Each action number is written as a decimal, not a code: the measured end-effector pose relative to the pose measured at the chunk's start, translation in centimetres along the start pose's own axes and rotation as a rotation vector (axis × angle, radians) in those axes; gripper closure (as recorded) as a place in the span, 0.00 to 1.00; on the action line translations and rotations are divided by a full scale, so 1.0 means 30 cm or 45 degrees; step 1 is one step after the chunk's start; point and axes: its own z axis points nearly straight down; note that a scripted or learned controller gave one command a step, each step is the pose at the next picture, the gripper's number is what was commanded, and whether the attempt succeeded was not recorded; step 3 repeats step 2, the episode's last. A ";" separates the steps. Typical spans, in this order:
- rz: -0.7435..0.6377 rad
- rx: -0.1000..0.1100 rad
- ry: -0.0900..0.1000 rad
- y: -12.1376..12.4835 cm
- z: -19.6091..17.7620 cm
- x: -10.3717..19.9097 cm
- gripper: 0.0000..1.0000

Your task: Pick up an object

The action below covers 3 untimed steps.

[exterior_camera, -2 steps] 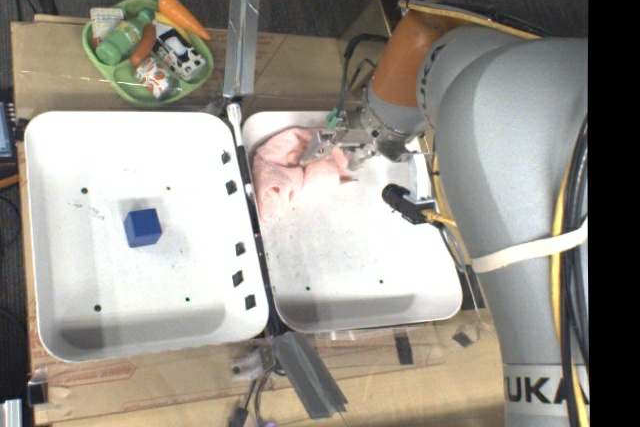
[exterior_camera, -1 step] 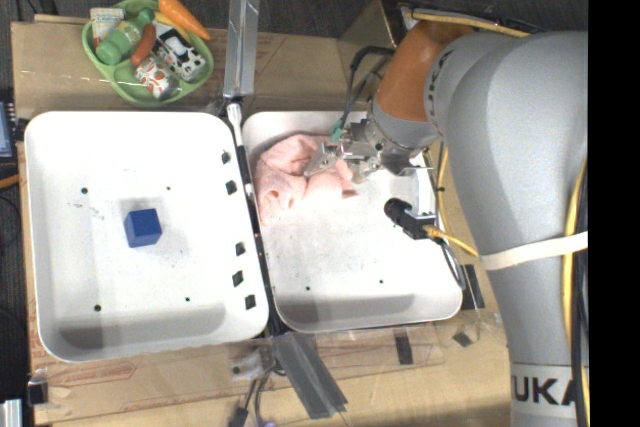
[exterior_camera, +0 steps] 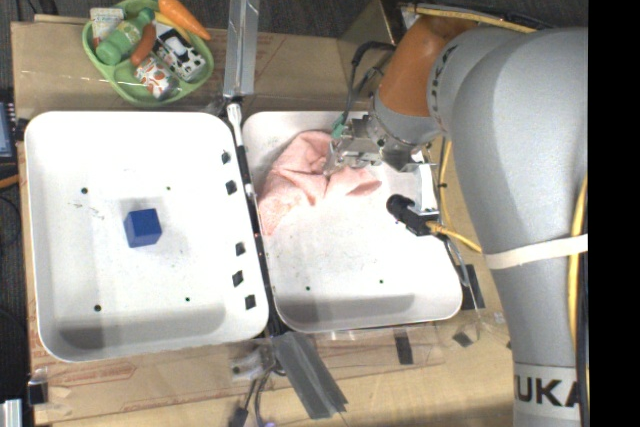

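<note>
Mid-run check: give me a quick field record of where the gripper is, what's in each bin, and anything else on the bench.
gripper: down in the right bin, on the upper right part of the pink cloth; grip state cannot be told
right bin: holds the pink cloth, crumpled in its upper left area
left bin: holds a blue cube, left of centre
green bowl: outside the bins, above the left bin, filled with toy food including a carrot

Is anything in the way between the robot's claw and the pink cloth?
Nothing visible is. The gripper is right down at the pink cloth in the right bin, at the cloth's upper right part. The blue cube lies apart in the left bin.
</note>
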 end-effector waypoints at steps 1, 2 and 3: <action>-0.423 -0.001 -0.003 -0.009 -0.241 0.171 1.00; -0.040 0.002 -0.003 -0.048 -0.294 0.262 1.00; -0.040 0.002 -0.003 -0.048 -0.294 0.262 1.00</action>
